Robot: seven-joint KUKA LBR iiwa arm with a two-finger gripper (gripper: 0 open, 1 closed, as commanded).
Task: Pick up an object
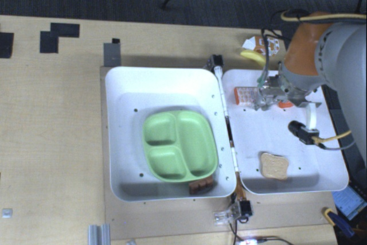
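Claw down in the right bin

The claw (pixel 265 98) sits just beside a red-and-white packet (pixel 243 94) at the far side of the right bin (pixel 332 181) (spread or closed, I cannot tell). A slice of toast (pixel 274 166) lies nearer the front, and a green divided plate (pixel 179 145) lies in the left bin (pixel 114 123).

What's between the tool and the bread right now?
Bare floor of the right bin, seen in the camera view. The tool hangs over its far part; the bread lies near its front wall.
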